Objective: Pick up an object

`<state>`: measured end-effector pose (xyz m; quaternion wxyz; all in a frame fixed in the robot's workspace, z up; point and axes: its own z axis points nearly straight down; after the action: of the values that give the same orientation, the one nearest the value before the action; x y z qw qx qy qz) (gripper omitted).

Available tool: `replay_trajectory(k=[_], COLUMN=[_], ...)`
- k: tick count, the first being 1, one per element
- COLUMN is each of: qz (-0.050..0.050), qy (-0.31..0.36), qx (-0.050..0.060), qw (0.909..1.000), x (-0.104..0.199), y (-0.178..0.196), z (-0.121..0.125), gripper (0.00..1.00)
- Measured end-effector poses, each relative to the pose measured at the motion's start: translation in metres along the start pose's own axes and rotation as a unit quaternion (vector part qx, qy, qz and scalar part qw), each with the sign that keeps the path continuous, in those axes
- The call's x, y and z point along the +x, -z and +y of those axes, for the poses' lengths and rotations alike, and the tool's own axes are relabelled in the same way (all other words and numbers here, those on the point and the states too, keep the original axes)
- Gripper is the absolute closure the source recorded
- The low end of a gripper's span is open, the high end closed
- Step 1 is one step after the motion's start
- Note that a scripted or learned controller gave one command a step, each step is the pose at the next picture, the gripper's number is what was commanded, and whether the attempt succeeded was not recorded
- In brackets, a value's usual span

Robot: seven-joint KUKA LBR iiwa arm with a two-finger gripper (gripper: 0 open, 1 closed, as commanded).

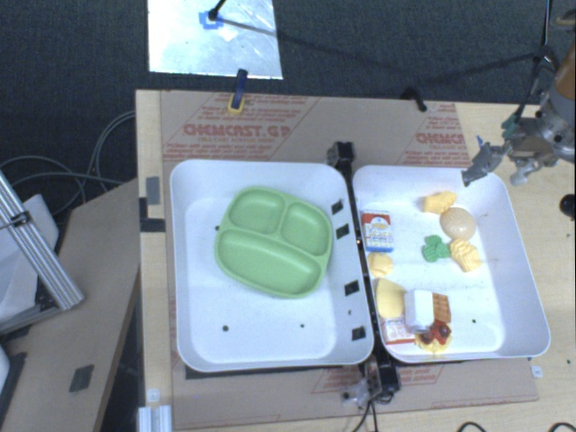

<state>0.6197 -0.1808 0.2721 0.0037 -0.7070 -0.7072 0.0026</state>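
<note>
White plastic framed it all: nearest the camera in the right bin (517, 241) sat a toast-and-box cluster (423, 313) beside a yellow wedge (389, 297). Beyond them lay a small carton (376, 230), a green piece (436, 249), and an egg (456, 222) touching yellow bits. Next door, a green divided plate (274, 241) filled the left bin (193, 268). Farthest back, the gripper (504, 160) hovered over the right bin's far corner, fingers spread, pinching nothing. Approach stage, by the look of it; next it needed to drop over one item and close.
</note>
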Motion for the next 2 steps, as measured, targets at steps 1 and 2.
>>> replay_trajectory(k=[1,2], qz=[-0.001,-0.001], qy=[0.001,0.0], qx=[-0.006,-0.004], qw=[1.0,1.0], x=[0.001,-0.004], y=[0.007,-0.041], z=[0.002,-0.006], gripper=[0.0,0.0])
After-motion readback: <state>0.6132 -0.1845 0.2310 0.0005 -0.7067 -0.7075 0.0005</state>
